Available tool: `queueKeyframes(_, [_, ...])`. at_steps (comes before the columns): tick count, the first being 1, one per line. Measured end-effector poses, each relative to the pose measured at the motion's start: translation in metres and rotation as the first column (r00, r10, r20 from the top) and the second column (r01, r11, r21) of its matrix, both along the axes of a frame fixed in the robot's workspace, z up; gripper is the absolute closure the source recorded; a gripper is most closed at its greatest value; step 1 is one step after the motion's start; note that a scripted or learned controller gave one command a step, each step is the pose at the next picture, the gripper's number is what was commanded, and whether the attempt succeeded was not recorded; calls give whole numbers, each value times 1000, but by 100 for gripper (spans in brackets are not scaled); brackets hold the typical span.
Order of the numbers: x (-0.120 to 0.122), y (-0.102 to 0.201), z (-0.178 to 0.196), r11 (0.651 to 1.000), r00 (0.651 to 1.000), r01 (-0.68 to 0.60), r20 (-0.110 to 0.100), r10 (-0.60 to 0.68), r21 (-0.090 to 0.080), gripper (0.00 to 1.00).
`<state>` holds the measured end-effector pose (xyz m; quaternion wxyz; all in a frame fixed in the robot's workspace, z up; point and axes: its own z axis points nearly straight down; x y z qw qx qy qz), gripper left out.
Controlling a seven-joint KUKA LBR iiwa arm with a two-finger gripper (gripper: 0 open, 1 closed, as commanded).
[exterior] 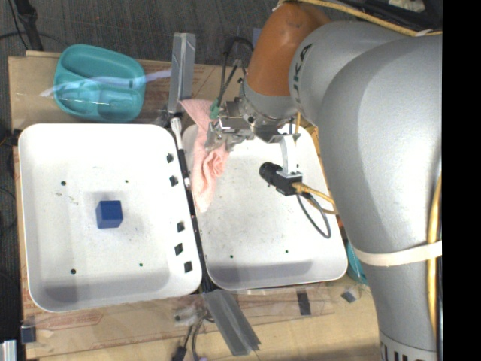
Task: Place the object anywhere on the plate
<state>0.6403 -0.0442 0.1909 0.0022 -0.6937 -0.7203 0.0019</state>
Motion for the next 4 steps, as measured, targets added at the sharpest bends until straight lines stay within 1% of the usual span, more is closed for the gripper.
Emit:
queueKeyframes(1, [-48, 75, 53, 998, 998, -68, 4, 68, 0, 100])
queueKeyframes(2, [-91, 134, 39, 991, 991, 134, -2, -134, -2, 100])
queueKeyframes(3, [-23, 66, 9, 991, 991, 135, 0, -135, -2, 100])
queueKeyframes(4, [-31, 7, 33, 987, 987, 158, 3, -158, -1, 100])
